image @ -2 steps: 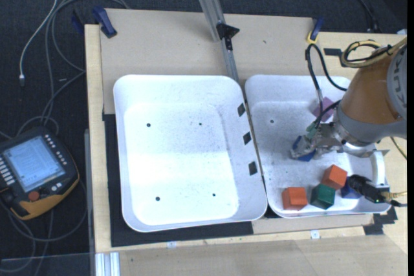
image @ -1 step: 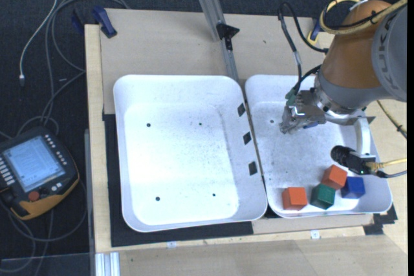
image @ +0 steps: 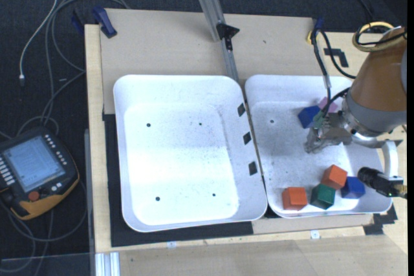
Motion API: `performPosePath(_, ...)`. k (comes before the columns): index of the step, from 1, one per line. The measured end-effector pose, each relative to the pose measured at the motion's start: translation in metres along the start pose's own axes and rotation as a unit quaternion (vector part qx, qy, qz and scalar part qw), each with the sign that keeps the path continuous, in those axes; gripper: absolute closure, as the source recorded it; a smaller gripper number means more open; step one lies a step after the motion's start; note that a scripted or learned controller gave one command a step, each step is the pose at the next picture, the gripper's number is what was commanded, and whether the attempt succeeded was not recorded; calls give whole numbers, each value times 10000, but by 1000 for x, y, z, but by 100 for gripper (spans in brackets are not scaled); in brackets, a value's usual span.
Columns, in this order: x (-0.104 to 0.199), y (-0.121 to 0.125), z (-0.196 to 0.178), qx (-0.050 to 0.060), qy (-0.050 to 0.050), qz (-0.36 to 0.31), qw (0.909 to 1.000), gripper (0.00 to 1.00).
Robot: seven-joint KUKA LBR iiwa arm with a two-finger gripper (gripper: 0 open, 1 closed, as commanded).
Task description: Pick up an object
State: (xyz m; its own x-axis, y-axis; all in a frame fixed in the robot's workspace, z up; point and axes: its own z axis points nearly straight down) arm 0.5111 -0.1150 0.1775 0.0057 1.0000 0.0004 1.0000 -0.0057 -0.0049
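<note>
Fingers (image: 313, 143) look apart over the right bin (image: 275, 97) floor, gripping nothing I see; blue block (image: 308, 116) just above them, orange block (image: 334, 175) below.

Two shallow white plastic bins sit side by side on a flat tan bench top (image: 162, 48), the left bin (image: 129, 90) touching the right bin (image: 275, 90) along their inner edges. Near the right bin's front edge lie four small blocks in a loose row: an orange-red cube (image: 294, 198) leftmost, a dark green cube (image: 323, 196) beside it, an orange cube (image: 335, 175) just behind the green one, and a blue cube (image: 353, 187) rightmost. Behind them, towards the bin's middle, the grey two-finger gripper (image: 315, 142) hangs over the floor, with a blue block (image: 309, 116) and a pale purple block (image: 323, 104) just behind it. A handheld control pendant (image: 35, 171) lies left of the bench.
</note>
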Motion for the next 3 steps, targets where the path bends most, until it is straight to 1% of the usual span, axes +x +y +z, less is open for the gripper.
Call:
performPosePath(1, 4, 2, -1, -20, 5, -30, 10000, 0)
performPosePath(2, -50, 27, 82, 6, 3, -9, 10000, 0)
performPosePath(3, -79, 86, 76, -59, -21, -40, 10000, 0)
